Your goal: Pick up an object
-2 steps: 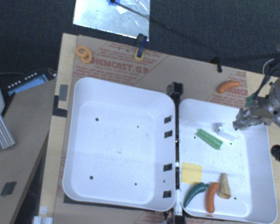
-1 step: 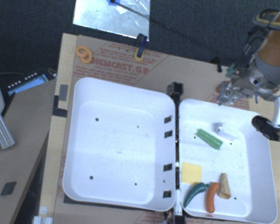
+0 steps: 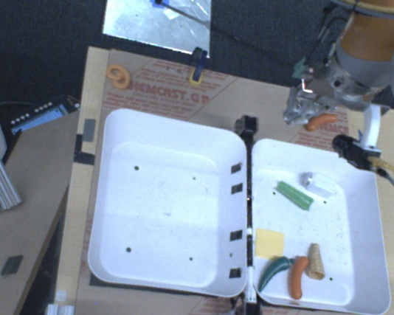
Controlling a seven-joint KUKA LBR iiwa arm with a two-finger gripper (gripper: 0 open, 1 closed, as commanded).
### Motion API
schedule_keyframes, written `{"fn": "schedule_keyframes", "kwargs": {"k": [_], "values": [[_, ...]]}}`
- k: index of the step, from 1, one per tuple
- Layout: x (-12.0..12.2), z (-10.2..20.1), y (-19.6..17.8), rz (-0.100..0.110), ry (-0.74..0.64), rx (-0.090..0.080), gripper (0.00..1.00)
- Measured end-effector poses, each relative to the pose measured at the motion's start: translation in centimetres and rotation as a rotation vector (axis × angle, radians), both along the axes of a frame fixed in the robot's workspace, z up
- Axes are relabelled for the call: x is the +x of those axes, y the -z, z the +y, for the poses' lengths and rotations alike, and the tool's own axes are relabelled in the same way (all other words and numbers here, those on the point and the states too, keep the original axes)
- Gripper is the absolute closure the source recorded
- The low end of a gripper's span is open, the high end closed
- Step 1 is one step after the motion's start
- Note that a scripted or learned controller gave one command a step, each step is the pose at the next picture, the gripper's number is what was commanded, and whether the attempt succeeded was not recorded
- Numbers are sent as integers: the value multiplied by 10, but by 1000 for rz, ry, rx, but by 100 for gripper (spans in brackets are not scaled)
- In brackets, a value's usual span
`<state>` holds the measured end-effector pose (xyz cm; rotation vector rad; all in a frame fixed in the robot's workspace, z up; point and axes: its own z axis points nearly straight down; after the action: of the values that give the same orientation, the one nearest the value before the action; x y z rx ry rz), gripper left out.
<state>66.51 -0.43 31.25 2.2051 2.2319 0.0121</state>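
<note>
Nearest the camera, at the front of the right bin (image 3: 379, 221), a green pepper (image 3: 275, 269), an orange sausage (image 3: 297, 277) and a tan cone (image 3: 316, 261) lay bunched together, the pepper and sausage touching or nearly so, with a yellow square (image 3: 269, 242) just behind them. Farther back lay a green stick (image 3: 294, 195) and, just beside it, a clear piece (image 3: 317, 184). The left bin (image 3: 179, 131) held nothing to snag on. The main risk lay at the far side. There the gripper (image 3: 301, 117) hung over the cardboard beyond the right bin's back rim, with an orange piece (image 3: 322, 122) at its tips. That piece looked caught by one end only, the rest sticking out to the right, so the grasp was probably shallow. A quick swing or a jolt could have let it pivot and slide free. Because it was above the cardboard, not over either bin, a drop there would likely have left it outside both bins, or rolling off the bench. It could also have knocked the back rim if carried low. As for the gripper itself, its jaws were drawn nearly together, pinching what appeared to be the left end of the orange piece. It touched nothing else and stood well apart from the things in the bin.
</note>
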Motion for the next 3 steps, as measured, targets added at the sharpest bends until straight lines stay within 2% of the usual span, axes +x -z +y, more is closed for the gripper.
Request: {"fn": "schedule_keyframes", "kwargs": {"k": [1,2,3], "values": [[4,105,-54,0,-2,2,100],[3,210,-140,-3,-2,4,100],[3,232,-173,3,6,-1,100]]}}
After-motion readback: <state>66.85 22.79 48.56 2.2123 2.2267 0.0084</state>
